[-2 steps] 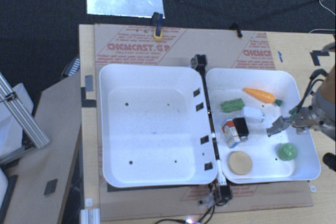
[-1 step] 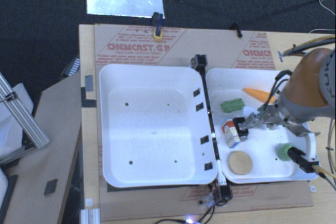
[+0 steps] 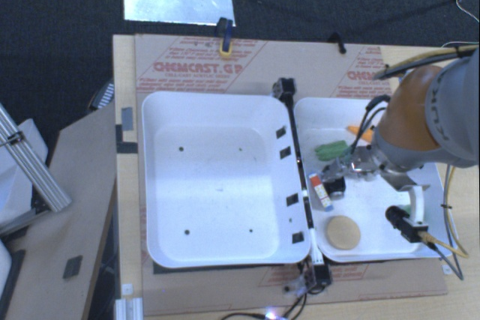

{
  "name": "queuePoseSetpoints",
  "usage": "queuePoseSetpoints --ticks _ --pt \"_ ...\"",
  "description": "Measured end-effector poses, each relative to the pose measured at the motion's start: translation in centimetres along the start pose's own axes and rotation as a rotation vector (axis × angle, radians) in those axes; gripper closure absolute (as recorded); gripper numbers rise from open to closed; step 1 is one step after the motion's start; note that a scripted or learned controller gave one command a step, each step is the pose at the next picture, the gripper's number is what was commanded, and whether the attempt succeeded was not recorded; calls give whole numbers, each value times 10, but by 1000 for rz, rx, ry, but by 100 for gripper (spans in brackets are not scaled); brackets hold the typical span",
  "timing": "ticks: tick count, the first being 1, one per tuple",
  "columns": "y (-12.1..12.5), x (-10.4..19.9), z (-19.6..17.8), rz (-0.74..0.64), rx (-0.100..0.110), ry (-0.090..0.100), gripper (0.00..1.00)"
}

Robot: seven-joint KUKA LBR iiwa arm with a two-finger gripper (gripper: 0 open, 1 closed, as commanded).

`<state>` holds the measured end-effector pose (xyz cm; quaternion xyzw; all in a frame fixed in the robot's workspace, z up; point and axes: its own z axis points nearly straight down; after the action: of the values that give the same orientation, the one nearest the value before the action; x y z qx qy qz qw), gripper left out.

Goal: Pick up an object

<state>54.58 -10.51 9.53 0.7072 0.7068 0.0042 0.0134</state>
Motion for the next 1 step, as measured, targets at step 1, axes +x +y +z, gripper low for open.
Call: queuePoseSetpoints --ticks 1 --pt "24 18 9 -6 15 8 0"
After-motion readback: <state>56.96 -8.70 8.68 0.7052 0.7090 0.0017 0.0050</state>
